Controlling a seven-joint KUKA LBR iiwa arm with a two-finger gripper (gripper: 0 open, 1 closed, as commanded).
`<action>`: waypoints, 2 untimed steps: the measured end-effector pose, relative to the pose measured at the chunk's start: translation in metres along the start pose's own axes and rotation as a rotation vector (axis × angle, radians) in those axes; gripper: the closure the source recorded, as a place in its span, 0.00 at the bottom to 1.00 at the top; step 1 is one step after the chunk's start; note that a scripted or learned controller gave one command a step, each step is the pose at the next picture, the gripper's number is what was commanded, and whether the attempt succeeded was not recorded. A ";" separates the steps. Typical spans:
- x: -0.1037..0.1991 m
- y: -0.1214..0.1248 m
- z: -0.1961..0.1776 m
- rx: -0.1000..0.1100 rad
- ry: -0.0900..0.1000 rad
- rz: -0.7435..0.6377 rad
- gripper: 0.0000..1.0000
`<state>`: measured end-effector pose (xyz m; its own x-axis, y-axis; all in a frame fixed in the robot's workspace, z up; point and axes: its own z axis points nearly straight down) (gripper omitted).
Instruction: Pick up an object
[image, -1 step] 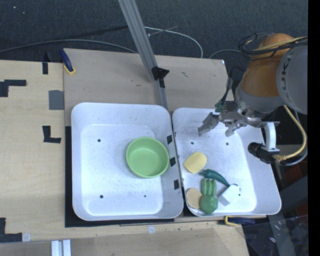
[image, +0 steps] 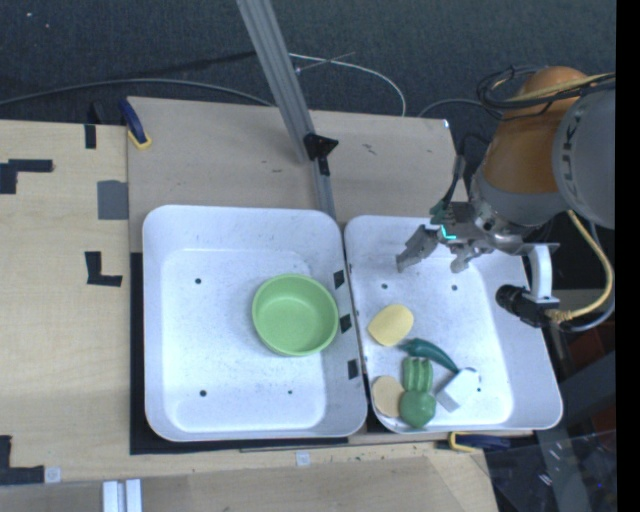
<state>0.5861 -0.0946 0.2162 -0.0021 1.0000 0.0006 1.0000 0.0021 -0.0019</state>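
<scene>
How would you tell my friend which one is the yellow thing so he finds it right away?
Look at the right-hand shallow white bin, the one under the grey arm's pincer. Near its left wall, about midway down, lies a small pale yellow oval piece. It lies apart, above the cluster of green pieces, and is the brightest yellow there.
</scene>
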 end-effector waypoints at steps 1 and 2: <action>0.000 -0.005 0.065 0.007 -0.001 0.001 0.00; -0.006 0.001 0.118 0.006 -0.001 0.001 0.00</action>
<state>0.5872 -0.1001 0.0987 -0.0010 1.0000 -0.0003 1.0000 0.0010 -0.0075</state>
